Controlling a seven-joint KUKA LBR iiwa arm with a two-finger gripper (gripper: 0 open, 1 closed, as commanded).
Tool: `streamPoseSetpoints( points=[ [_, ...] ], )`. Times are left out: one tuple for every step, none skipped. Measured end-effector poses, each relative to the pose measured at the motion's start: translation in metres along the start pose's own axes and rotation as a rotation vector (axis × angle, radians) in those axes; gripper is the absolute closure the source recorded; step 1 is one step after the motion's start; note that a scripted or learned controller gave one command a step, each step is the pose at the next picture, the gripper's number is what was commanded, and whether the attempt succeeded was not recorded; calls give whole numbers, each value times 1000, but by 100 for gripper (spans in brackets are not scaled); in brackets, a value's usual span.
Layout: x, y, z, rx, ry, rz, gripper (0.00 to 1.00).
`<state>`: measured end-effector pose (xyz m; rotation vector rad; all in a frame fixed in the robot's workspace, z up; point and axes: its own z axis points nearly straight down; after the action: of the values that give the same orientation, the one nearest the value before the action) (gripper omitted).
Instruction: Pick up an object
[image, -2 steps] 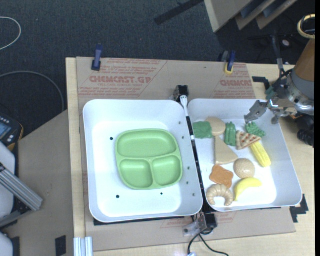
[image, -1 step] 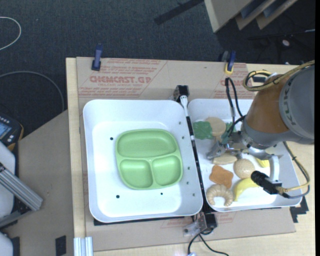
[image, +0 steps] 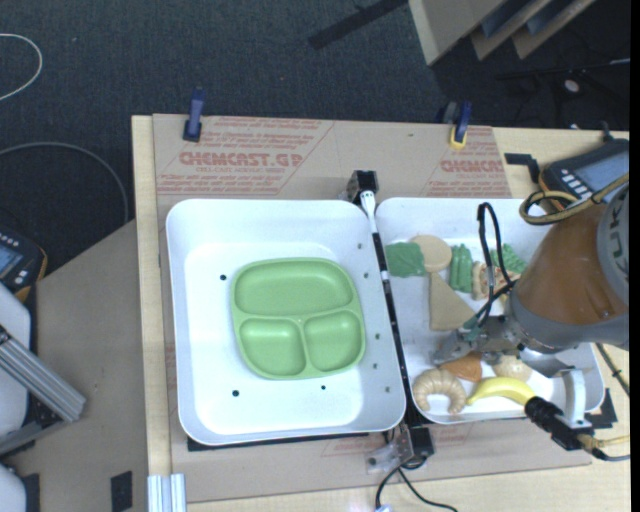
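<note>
From my station, the contents as I read them off the overhead camera.

Left bin (image: 190, 330): one light green divided plate (image: 298, 317), three compartments, lying flat near the middle of the bin floor. Nothing rests on it.

Right bin (image: 400, 215): a cluster of toy food items. At the far left, a green leafy piece (image: 404, 259), with a round beige piece (image: 433, 250) just beside it. Right of those, a green ridged piece (image: 461, 268) and some further green bits partly hidden behind the arm. A flat tan slab (image: 443, 302) lies between that group and the near items. Along the near wall: a pale croissant (image: 440, 388), a yellow banana (image: 499, 392) just right of it, and a small orange-brown piece (image: 462, 368) touching the croissant's far side.

Arm (image: 570, 280): enters from the right, orange band visible, low over the right bin. Gripper (image: 472, 342): grey hardware sits just above the croissant and banana, close to the orange-brown piece. The wrist and its shadow cover the tips, so I cannot tell how far apart the fingers are, nor whether they touch or hold anything.

A black cable (image: 487, 235) loops above the green pieces. Two clamps, a blue clamp (image: 193, 115) and a yellow-blue clamp (image: 459, 124), sit on the far edge of the board.
</note>
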<state>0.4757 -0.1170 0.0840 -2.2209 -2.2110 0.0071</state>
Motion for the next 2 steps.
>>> streamPoseSetpoints(
  points=[
    [1,4,-11,-10,-3,-3,100],
    [-14,4,-2,-11,-1,-4,100]
  ],
)
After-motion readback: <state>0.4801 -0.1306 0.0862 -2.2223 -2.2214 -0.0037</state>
